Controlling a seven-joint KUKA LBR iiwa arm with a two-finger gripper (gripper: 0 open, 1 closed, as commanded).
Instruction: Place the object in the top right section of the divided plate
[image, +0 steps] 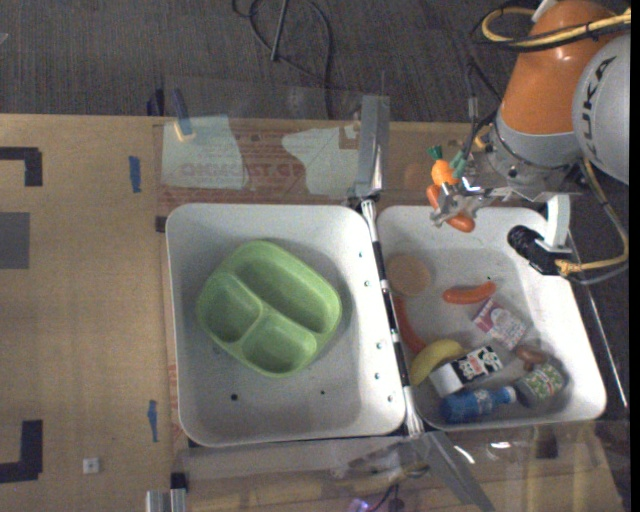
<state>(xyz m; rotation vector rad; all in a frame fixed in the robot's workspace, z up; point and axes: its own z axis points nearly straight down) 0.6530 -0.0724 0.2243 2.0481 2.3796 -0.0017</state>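
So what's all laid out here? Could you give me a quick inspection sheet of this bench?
Surface: wooden bench with blue tape marks, bearing two white bins, left bin and right bin.
Job's things: green divided plate in the left bin, nothing in its sections; toy carrot between the gripper's fingers.
Clutter: right bin holds a sausage, banana, blue bottle, pink packet, small carton.
Grippers: gripper above the right bin's far left corner, shut on the carrot.
Cables: yellow and black cables by the arm.
Surroundings: dark carpet beyond the bench.
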